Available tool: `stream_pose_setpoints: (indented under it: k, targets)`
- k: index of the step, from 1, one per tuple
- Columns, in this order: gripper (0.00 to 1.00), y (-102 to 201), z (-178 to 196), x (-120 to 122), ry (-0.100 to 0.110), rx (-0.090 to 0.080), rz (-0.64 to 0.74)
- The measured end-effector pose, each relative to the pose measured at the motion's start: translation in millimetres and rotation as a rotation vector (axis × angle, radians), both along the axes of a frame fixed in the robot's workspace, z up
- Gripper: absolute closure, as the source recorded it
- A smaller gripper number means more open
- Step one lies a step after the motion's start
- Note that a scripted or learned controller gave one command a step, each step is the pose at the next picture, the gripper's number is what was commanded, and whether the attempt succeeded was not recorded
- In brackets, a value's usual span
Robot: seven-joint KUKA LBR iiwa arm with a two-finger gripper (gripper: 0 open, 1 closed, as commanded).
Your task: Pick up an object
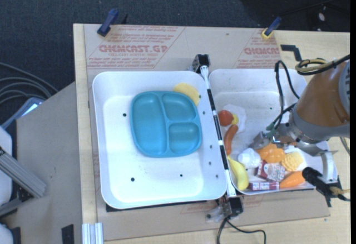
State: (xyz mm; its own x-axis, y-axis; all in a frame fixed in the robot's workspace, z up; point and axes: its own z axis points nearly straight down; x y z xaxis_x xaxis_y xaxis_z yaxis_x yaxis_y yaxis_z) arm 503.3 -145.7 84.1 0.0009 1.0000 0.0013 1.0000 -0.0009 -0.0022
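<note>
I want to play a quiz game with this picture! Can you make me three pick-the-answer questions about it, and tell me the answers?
1. Where is the blue tray?
A. left bin
B. right bin
C. on the floor

2. What colour is the banana?
A. purple
B. yellow
C. black

3. How does the blue tray lie?
A. flat, hollows up
B. upside down
C. standing on its edge

Answers:
1. A, it sits inside the left bin.
2. B, it is yellow, lying in the right bin by the divider.
3. A, its three hollows face up.
</note>
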Motion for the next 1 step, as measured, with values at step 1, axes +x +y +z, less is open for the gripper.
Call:
stream_pose_setpoints:
  k: [1]
  targets:
    - [1.0, -0.2, 10.2, 0.7, -0.003, -0.001, -0.001]
